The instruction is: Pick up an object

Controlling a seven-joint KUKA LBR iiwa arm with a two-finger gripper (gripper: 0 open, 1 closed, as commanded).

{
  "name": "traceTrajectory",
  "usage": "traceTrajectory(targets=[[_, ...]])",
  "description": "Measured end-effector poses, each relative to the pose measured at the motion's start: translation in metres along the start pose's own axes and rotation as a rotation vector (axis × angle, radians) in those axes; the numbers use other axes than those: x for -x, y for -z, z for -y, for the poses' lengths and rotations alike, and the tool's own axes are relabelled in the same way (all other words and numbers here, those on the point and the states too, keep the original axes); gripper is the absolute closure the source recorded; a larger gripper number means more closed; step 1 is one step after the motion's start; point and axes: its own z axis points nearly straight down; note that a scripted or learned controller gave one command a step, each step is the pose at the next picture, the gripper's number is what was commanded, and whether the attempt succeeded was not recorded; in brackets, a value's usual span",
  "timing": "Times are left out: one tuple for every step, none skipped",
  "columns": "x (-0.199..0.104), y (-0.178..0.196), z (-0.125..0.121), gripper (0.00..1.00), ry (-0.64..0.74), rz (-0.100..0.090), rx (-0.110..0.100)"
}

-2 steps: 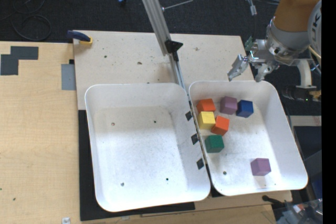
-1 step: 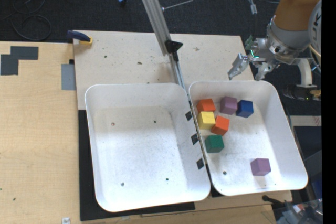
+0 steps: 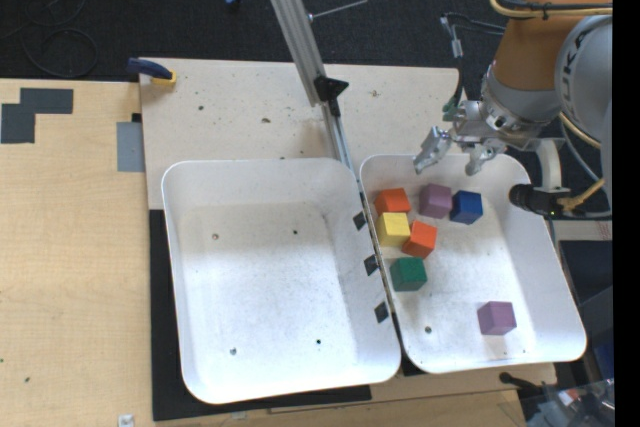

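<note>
Blocks lie clustered in the right bin [image 3: 560,285], and we see the gripper [image 3: 456,155] hanging over that bin's far rim, just above and beyond them. Its two fingers [image 3: 432,153] are spread apart, and we see nothing between them.

Nearest to the gripper are a purple block [image 3: 435,200] and a blue block [image 3: 466,207], which sit side by side, touching or nearly so, just below the fingertips in our view. To their left, against the wall shared with the other bin, an orange block [image 3: 392,201] rests with a yellow block [image 3: 394,227] directly in front of it. A second orange block [image 3: 421,238] sits tilted just beside the yellow one, and a green block [image 3: 408,273] lies in front of that. Well apart from this group, near the front right corner of the bin, we find a second purple block [image 3: 496,317] on its own.

We cannot tell how high the gripper hangs above the blocks, only that it touches none of them.

The left bin [image 3: 200,215] sits beside the right one on the bench [image 3: 230,115]. An aluminium bar [image 3: 295,25] slants up from the gap between the bins toward the top of the view. The arm [image 3: 545,35] reaches in from the right.
</note>
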Motion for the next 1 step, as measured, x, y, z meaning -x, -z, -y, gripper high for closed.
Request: traceTrajectory(targets=[[-0.0007, -0.0649, -0.0017, 0.0, -0.002, 0.0, -0.001]])
